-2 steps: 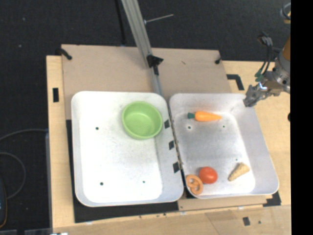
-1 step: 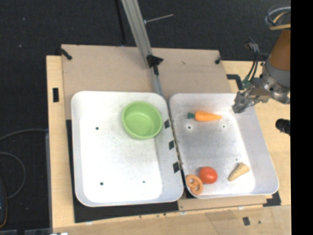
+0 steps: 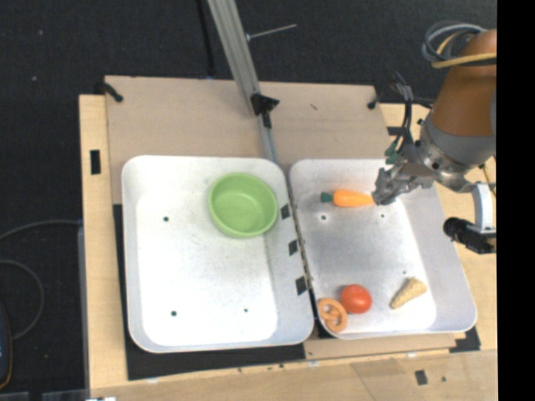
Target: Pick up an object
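The claw [image 3: 386, 187] is seen low over the right bin [image 3: 443, 249], up near that bin's far edge and toward its right side. Whether it's open or closed honestly can't be told from this angle, it's just a dark clump at the end of the arm [image 3: 458, 115], which comes in from the right with its orange band and grey wrist hanging over the bin's right rim.

Right beside the claw, on its left, a toy carrot [image 3: 351, 198] is lying flat on the bin floor, green stub pointing toward the middle divider and orange end pointing at the claw. The tip looks like it's touching or just about touching the claw, but a grip on it can't be made out.

Down at the near edge of the same bin, a red tomato [image 3: 356, 298] is parked, with a pretzel-looking thing [image 3: 332, 314] tucked against it in the near-left corner. A pale wedge of bread or cheese [image 3: 408, 292] is found a bit to the right of those, set apart from them.

Over in the left bin [image 3: 150, 249], a green bowl [image 3: 242, 205] is sat upright near the far-right corner.

A metal rail [image 3: 238, 53] is angled across the bench [image 3: 184, 115] behind the bins.
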`<state>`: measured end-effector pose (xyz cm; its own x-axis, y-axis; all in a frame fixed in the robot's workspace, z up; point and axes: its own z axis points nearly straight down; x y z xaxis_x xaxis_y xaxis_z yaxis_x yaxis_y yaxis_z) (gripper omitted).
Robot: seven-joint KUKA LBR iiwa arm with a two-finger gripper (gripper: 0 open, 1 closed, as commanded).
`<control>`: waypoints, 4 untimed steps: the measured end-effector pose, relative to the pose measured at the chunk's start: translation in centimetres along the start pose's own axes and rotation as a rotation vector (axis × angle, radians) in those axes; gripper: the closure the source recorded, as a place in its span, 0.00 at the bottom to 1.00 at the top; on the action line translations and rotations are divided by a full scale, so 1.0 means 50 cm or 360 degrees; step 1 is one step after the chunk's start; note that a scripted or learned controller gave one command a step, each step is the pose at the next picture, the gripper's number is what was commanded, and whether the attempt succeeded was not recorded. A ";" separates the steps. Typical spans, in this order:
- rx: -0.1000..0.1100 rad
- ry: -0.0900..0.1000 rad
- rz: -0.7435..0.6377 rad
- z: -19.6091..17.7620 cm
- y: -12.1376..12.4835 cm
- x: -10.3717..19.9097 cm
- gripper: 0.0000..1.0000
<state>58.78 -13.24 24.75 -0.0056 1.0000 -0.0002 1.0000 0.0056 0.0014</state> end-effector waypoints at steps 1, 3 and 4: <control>-0.0001 0.0004 -0.0004 -0.020 -0.025 0.105 1.00; 0.0003 0.0001 -0.0001 0.026 -0.074 0.297 1.00; 0.0003 0.0005 -0.0005 0.016 -0.118 0.387 1.00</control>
<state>52.80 6.10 23.96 -0.0085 1.0000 0.0029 1.0000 0.0085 -0.0005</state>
